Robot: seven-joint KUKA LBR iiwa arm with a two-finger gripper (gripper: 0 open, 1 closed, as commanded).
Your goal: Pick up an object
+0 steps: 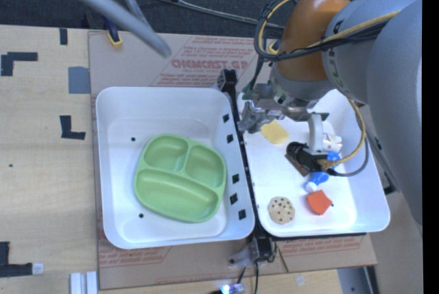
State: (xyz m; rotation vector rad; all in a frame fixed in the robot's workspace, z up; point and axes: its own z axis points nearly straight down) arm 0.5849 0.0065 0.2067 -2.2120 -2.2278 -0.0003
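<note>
Yellow wedge-shaped block (274, 133) lies flat on the floor of the right bin (346, 218), just right of the jaws and slightly toward the view's bottom. Can't tell if it touches them. The jaws sit low by the right bin's left wall, next to the divide between the bins. Can't tell how far open they are or whether they hold anything.

Small blue-and-white piece (315, 182) is down-right of the jaws. Orange-red block (318, 203) is just below it. Cookie (280, 210) is well below the jaws, beside the orange-red block.

Left bin (116, 128) is left of the jaws and holds a green divided plate (181, 177), down-left of them. Both bins sit on a cardboard sheet (199, 59) on the wooden surface (41, 169).
</note>
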